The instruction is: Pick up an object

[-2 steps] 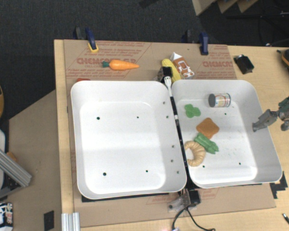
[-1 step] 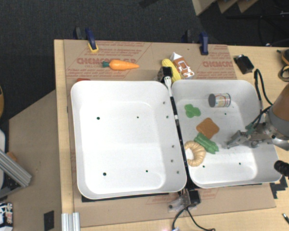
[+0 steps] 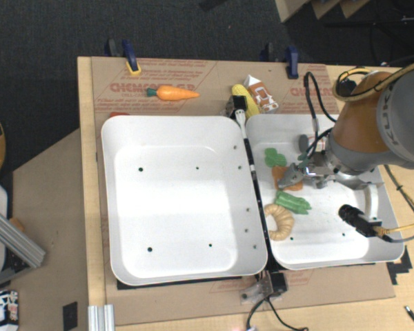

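Right bin (image 3: pixel 331 243), arm (image 3: pixel 379 126) low over toys

A toy orange carrot with a green top (image 3: pixel 173 93) lies on the brown cardboard-covered table (image 3: pixel 90 185), beyond the left white bin (image 3: pixel 179 198). Two blue clamps (image 3: pixel 130 55) (image 3: pixel 290 59) grip the table's far edge. Dark carpet floor (image 3: pixel 55 19) surrounds the table.
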`<state>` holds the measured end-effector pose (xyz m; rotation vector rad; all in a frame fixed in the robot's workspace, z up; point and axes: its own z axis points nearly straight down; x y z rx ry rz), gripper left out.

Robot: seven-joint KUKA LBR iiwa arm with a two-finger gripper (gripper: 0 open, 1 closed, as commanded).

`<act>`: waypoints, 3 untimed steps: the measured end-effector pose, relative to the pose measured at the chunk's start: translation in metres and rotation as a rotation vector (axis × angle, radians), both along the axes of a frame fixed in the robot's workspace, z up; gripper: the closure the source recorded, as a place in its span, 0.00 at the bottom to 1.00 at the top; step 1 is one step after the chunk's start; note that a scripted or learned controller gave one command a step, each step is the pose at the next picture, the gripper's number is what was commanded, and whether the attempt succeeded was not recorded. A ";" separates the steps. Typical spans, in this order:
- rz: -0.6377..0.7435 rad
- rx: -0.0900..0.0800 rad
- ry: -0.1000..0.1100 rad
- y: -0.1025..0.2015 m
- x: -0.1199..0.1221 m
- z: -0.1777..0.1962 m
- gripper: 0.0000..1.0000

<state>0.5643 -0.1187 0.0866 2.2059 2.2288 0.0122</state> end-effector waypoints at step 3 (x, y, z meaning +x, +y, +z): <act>-0.010 -0.003 -0.002 -0.006 -0.002 0.021 1.00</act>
